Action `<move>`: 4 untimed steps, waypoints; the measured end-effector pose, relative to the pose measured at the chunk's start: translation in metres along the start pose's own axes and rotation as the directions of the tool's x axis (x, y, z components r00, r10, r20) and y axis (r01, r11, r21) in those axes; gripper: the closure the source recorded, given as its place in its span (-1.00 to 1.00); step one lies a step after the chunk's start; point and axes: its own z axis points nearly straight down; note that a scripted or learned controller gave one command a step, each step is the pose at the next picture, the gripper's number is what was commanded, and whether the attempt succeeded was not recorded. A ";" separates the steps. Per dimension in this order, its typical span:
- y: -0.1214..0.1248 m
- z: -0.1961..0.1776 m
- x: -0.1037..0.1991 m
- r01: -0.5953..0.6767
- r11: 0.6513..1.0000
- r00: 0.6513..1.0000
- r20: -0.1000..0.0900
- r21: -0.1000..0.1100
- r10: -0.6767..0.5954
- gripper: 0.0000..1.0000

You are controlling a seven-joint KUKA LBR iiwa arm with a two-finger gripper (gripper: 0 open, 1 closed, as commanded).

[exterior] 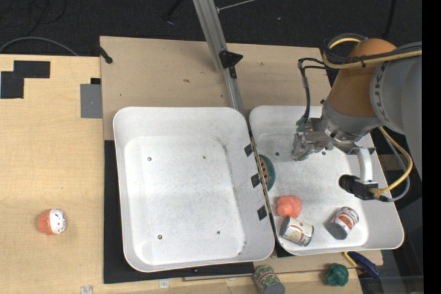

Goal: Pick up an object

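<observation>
Bins first: the wide shallow white plastic left bin (182,189) sits well off to the camera's left of the fingers, and the shallow white right bin (324,179) is under the grey arm's two-finger gripper (303,148). Can't tell if its fingers are apart or together, honestly. The pickable stuff sits nearer the camera than the fingers: silver can with red label (342,222), yellow-labelled can (297,232), soft orange-red lump (289,205). My guess is it could close on bare floor, since nothing lies beneath it.

Grey arm reaches in from the right, orange band above wrist, wrist bent downward. Gripper (301,150) at its tip points down and left, cables looping beside wrist.
</observation>
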 end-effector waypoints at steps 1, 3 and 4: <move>0.000 -0.046 0.007 0.009 1.000 1.000 0.000 -0.007 -0.009 1.00; -0.007 -0.116 -0.002 0.008 1.000 1.000 0.000 -0.005 -0.008 1.00; 0.005 -0.113 0.059 0.013 1.000 1.000 -0.001 -0.003 -0.013 1.00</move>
